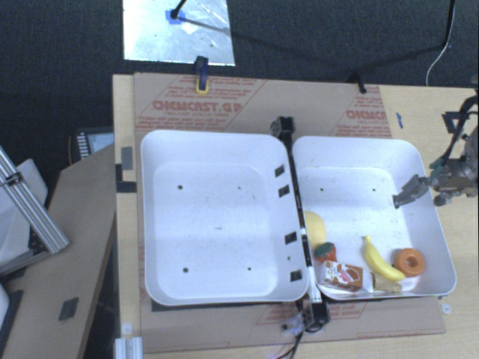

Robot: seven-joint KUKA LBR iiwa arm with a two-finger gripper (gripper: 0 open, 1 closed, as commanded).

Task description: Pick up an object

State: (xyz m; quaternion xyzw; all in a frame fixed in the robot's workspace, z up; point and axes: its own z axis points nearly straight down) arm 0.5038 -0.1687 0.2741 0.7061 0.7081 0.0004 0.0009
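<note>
Several small objects lie along the front edge of the right bin (359, 155). They are a pale yellow lemon (315, 226), a red strawberry (324, 252), a red and white packet (343, 276), a banana (379, 259) and an orange ring-shaped piece (409, 261). My gripper (420, 191) hangs over that bin's right rim, behind and to the right of the objects and apart from all of them. I see nothing held in it.
The left bin (217, 215) sits beside the right one, joined by a black clip strip (293, 200). Both rest on a cardboard sheet (217, 103). A shiny metal plate (178, 21) lies at the back, and a cable (447, 21) hangs at the upper right.
</note>
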